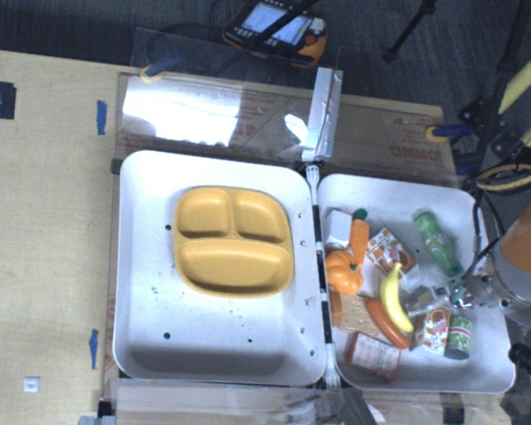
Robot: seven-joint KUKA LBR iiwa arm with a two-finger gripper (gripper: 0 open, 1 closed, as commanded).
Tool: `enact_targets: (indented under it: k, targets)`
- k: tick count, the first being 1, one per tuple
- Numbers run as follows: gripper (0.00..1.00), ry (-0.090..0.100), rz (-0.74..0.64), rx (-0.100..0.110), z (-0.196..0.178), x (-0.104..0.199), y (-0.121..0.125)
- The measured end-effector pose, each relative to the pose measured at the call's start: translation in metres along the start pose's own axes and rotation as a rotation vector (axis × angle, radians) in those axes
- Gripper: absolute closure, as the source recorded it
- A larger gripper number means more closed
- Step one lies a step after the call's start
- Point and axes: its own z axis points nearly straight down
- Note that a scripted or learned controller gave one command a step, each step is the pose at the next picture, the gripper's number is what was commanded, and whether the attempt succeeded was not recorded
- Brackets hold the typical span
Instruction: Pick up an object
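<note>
Left bin [137, 269] carries a yellow divided tray [234, 239]; right bin [489, 372] is cluttered: banana [394, 298], carrot [359, 242], green bottle [436, 240], packets; gripper [465, 292] sits over the right side near a small can [458, 337], probably not touching; finger state can't be made out.

Yellow tray [234, 241]; yellow banana [393, 297]; orange carrot [359, 242]

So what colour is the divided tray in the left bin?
Yellow-orange, plain; the divided tray shows clearly in the camera view.
</note>
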Motion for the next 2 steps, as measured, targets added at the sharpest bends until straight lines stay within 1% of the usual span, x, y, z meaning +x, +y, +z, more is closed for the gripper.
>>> enact_targets:
  k: [1, 2]
  targets:
    - [1.00, 0.002, 0.000, -0.003, -0.010, 0.001, 0.002]
    - [1.00, 0.001, -0.264, 0.009, -0.113, 0.042, 0.025]
